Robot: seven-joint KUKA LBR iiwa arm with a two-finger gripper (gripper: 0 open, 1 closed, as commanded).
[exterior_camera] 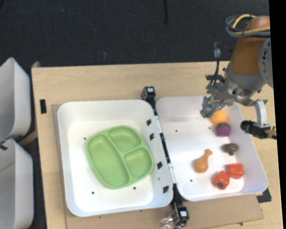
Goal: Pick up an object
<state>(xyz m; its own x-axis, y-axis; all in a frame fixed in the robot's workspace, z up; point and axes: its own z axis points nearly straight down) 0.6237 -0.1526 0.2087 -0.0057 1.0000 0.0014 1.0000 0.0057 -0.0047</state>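
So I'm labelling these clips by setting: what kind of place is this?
Most likely a robotics lab test bench, not a kitchen. Two white bins sit side by side on a wooden board, a grey and orange arm reaches over them, and the food is toys: an orange ball, red peppers, a green divided plate.

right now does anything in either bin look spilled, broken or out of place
Nothing stands out. The green divided plate lies flat in the left bin. The toy foods sit loose but apart in the right bin, and the gripper is over the orange one.
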